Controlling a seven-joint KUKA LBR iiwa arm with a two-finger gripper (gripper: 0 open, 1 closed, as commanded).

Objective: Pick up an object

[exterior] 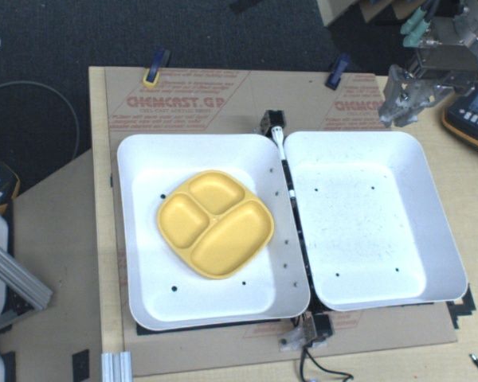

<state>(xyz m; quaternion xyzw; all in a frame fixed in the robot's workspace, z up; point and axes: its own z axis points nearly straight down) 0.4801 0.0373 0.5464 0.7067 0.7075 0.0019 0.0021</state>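
Over at 2 o'clock, past the bins, the gripper (400, 106) is being held off the bench edge – pretty blurry up there.

Whether anything is being gripped can't be told; the claw is being shown too small and smeared for its opening to be judged. A yellow divided plate (215, 224) is being kept in the left bin (135, 213), roughly dead centre, lying flat with three compartments facing up, and it's sitting well apart from the claw. Beside it at 3 o'clock, the right bin (430, 213) is being pressed up against the left bin's rim along the middle seam.
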